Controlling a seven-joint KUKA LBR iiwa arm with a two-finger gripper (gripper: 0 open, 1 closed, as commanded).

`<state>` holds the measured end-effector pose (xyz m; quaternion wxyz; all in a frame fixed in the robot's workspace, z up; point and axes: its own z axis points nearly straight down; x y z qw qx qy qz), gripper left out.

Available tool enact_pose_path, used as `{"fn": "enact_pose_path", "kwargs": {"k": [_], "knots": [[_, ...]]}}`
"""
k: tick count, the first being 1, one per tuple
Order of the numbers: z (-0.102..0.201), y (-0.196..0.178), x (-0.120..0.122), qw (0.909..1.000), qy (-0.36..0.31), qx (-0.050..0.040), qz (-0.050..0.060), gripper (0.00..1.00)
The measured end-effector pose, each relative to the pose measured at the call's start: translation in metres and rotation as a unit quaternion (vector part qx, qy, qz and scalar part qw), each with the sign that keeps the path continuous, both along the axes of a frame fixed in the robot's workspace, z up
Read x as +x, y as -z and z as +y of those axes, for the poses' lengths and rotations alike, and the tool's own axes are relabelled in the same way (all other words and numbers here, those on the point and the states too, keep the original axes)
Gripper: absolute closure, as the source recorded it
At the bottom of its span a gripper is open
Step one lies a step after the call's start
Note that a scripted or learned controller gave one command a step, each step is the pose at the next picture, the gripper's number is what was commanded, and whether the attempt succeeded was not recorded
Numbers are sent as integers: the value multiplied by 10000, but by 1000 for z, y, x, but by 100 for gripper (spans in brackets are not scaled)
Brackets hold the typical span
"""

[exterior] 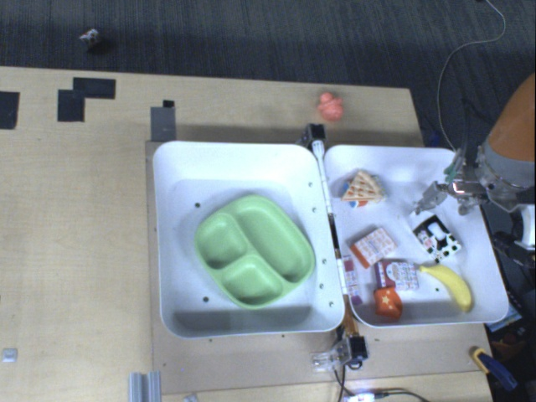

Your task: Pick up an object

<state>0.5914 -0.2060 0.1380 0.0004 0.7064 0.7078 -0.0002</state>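
Hovering over the right bin (494,262), no object picked yet, so this reads as the approach step. Candidates all lie in that bin: waffle wedge (363,188) near the top left, black-and-white die (437,238) mid-right, pink-and-white packet (373,245) in the middle, purple-label pouch (399,275) below it, tomato (388,302) at the bottom, banana (450,283) at the bottom right, its tip just beside the pouch. Claw (445,193) sits at the upper right of the bin, above and just right of the die, nothing between its fingers; fingers look spread, so I read it as open.

Nearest target by my guess: the die. Next move calls for a short shift toward it, then a straight drop with the fingers straddling it. The die stands apart from its neighbours, so clean access. Banana is the fallback.

Left bin (167,249) holds a green tray (251,249). Pink ball (331,105) rests on the worktop (75,241) beyond the bins.
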Motion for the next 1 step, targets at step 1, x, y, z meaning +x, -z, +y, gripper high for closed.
{"fn": "enact_pose_path", "kwargs": {"k": [1], "knots": [[30,52,11,10000,-17,-1,-23,0]]}}
